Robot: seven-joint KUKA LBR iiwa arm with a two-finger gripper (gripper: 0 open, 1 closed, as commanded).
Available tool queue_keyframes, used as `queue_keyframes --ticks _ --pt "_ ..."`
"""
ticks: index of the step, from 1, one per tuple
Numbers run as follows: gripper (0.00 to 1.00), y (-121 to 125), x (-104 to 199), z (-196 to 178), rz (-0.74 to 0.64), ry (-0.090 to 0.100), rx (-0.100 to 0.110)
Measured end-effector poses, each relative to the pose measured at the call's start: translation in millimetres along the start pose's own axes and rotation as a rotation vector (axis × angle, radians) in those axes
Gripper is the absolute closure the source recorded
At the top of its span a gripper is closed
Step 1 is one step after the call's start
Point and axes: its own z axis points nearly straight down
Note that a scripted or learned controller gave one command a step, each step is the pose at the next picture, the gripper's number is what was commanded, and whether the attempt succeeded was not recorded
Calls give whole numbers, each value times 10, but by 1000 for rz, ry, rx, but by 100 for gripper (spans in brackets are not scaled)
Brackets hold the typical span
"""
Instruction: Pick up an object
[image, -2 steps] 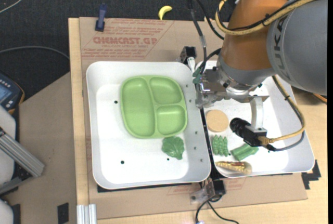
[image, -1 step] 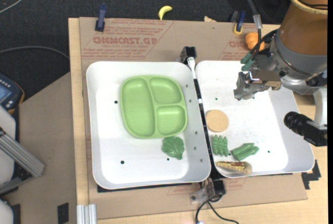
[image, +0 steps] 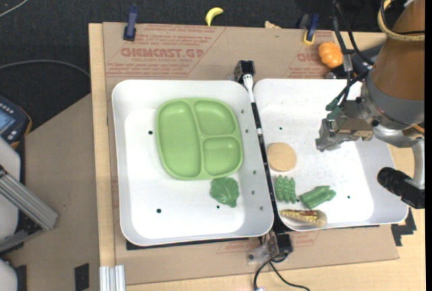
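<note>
My gripper (image: 329,141) hangs over the right bin (image: 358,97), in its right-middle part, with the grey arm and its orange band reaching in from the right. A round tan cookie (image: 281,156) lies on the bin floor to the gripper's lower left, apart from it. Nearer the front edge lie a ridged green toy (image: 285,189), a smooth green pod (image: 317,197) and a yellow-brown corn-like piece (image: 304,217). Nothing shows between the fingers.
The left bin (image: 135,148) holds a light green divided plate (image: 200,138) and a green leafy toy (image: 225,191). An orange toy (image: 330,54) and a yellow banana (image: 214,14) lie on the cardboard behind the bins. A black camera post (image: 244,71) stands between the bins.
</note>
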Motion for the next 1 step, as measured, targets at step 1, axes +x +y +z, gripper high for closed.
queue_keyframes --ticks 1 --pt "100 9 595 -155 -14 3 -10"
